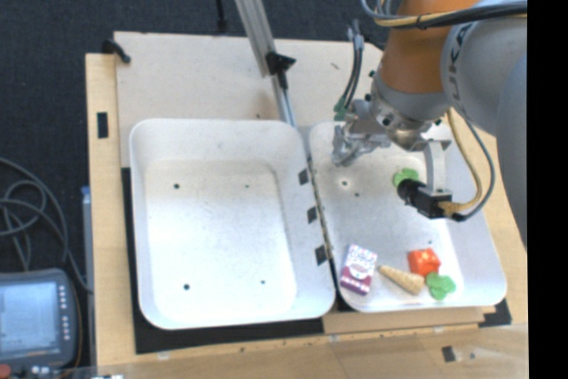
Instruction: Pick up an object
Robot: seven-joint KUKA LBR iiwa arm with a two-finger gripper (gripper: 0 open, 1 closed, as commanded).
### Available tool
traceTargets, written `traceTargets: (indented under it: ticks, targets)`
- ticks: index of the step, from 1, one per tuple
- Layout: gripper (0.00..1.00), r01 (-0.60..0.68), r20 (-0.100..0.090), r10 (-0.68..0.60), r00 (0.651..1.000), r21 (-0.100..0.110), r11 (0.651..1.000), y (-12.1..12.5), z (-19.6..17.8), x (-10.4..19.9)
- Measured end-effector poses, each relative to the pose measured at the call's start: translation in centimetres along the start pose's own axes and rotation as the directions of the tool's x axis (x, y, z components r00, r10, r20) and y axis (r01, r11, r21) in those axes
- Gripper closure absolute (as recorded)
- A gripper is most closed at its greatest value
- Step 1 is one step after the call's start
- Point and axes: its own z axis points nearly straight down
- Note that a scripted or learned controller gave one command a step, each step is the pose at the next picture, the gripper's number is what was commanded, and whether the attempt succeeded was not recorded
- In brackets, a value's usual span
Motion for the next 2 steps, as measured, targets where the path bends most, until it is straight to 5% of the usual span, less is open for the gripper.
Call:
traceTargets:
  ticks: [2]
  targets:
    - [1.00,-0.001,0.001,0.001,1.000,0.000,1.000,5.2,0.4,9.3]
